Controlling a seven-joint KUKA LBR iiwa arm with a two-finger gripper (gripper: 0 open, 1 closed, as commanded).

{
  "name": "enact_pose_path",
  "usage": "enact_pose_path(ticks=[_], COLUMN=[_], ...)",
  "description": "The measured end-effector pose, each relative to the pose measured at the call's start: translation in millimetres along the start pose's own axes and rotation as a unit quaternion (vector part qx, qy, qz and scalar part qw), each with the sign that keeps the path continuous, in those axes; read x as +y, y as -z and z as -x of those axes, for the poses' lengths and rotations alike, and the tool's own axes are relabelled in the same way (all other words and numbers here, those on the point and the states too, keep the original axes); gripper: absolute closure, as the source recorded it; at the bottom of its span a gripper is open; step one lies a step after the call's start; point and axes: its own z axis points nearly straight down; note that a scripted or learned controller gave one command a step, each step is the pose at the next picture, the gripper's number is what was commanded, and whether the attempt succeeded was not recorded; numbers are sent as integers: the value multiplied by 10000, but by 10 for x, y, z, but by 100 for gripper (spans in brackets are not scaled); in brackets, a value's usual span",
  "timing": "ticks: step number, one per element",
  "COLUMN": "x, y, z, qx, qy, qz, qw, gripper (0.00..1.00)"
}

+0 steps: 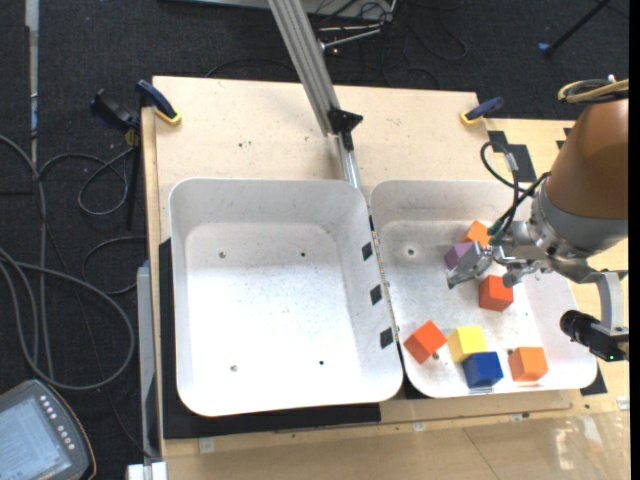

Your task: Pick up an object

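Note:
Several small blocks lie in the right white bin (420, 228). A purple block (460, 255) and an orange block (477, 232) sit close together at mid-bin. My gripper (489, 266) hangs low over the bin just right of the purple block, touching or nearly touching it. A red-orange cube (495, 293) lies just below the gripper. Along the bin's front are an orange cube (426, 340), a yellow cube (466, 343), a blue cube (482, 369) and another orange cube (527, 363). The arm's grey and orange body (595, 183) hides the bin's right part.
The left white bin (200, 208) sits beside the right one, with their walls meeting in the middle. A slanted metal pole (305, 53) crosses above the bench's back. Clamps (158, 101) grip the bench's back corners. Cables lie on the floor to the left.

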Motion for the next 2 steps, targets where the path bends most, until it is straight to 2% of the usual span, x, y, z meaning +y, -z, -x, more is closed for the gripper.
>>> enact_pose_path(ticks=[1, 2], x=[9, -82], y=[24, -467], z=[2, 9], qx=[-6, -2], qy=[-9, -16], qz=[29, 8], qw=[10000, 10000], gripper=[0, 0])
